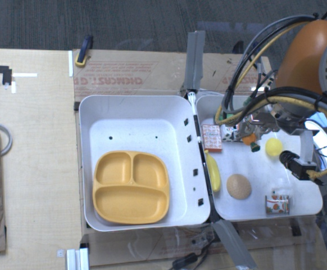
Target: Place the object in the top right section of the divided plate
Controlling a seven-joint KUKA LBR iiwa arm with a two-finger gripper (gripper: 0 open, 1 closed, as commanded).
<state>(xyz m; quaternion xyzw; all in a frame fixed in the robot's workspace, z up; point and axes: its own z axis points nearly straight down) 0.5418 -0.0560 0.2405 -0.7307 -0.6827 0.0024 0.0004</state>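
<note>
Tool (252, 135) sits low over the back of the right white bin (298, 207), tangled under its cables, and honestly I can't tell its state or whether it has anything. Which object it's after is a guess too: the small yellow ball (273, 147) lies just beside it, so that's my bet. Further out in that bin are a yellow banana (213, 173), a brown round lump (239, 186), a red-and-white box (211, 137) and a little printed can (277, 203). So we're at the pick stage. Next it needs a firm grab, a lift, then a carry across the divider to the yellow divided plastic plate (132, 186) in the left white bin (152, 111), top right section (150, 171).
</note>
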